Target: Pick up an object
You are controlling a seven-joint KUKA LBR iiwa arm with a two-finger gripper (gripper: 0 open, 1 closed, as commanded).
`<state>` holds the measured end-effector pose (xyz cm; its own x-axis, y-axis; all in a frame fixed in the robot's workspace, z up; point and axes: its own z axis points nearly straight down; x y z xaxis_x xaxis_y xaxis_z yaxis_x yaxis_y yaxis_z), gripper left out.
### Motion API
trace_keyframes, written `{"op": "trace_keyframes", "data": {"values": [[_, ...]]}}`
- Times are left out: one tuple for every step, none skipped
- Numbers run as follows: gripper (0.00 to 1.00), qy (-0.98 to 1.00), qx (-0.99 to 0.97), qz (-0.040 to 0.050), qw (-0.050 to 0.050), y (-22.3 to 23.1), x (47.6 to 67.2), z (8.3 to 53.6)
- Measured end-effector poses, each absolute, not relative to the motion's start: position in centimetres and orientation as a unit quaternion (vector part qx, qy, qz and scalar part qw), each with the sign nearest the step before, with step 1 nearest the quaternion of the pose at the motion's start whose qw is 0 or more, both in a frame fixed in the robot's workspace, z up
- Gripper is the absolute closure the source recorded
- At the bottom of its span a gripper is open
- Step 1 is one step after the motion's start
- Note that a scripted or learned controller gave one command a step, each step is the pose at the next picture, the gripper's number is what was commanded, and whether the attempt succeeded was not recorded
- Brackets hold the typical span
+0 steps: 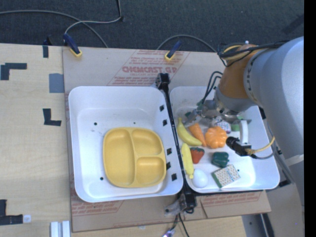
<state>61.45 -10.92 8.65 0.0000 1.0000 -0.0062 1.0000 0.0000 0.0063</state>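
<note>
The orange pumpkin (216, 137) lies in the right bin (266, 174), just below the jaws (213, 113), which hang over the upper part of that bin; your view does not settle whether they touch it. You cannot tell how far the jaws are parted, and nothing can be made out between them, because the wrist and its cables cover that spot. Touching the pumpkin on its left is a carrot (197, 132), and left of that a banana (186, 135) lies slanted near the bin's left wall. Below these you see a red strawberry (197, 154), a dark green pepper (220, 158), a yellow corn cob (187, 161) along the left wall, a white egg (200, 177) and a small patterned box (226, 175) near the lower rim. A white and green item (244, 130) lies right of the pumpkin. The left bin (84, 132) holds a yellow divided tray (133, 157). Both bins rest on cardboard (108, 68) clamped to the desk (24, 142).
</note>
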Motion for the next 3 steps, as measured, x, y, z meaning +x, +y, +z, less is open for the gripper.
{"op": "trace_keyframes", "data": {"values": [[0.0,0.708,0.707,-0.0003,0.001,-14.0,62.5,13.7],[0.0,0.707,0.707,-0.0002,0.002,-11.3,60.2,8.6],[1.0,0.707,0.707,0.0001,0.003,-11.4,60.3,9.7]]}}
